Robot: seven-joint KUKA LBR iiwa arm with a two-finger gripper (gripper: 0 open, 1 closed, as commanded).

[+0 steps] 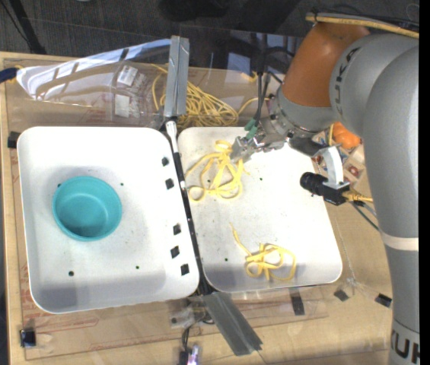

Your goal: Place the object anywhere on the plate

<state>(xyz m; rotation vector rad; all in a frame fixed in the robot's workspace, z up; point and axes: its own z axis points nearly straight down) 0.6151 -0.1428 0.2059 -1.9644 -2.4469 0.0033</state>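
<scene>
Across the bench (85,325), two shallow white bins are set side by side. A teal plate (87,207), bowl-like with a raised rim, is seen in the left bin (123,280), towards its left half, with bare white floor all round it. Two tangles of yellow noodle-like strands are found in the right bin (306,234): the upper tangle (216,175) lies near the bin's upper left corner, close to the divider between the bins, and the lower tangle (268,261) lies near the front edge, well apart from the first. More yellow strands (199,105) are heaped behind the bins, beside a sheet of clear plastic (93,82). The grey arm (382,128) with its orange band is brought in from the right, and the tool (245,144) is held low over the upper part of the right bin, just beside or touching the right edge of the upper tangle. Whether the tool is wide, narrow, or closed on a strand cannot be told, since its tip is small and blurred. The plate is well apart from both tangles and from the tool.
</scene>
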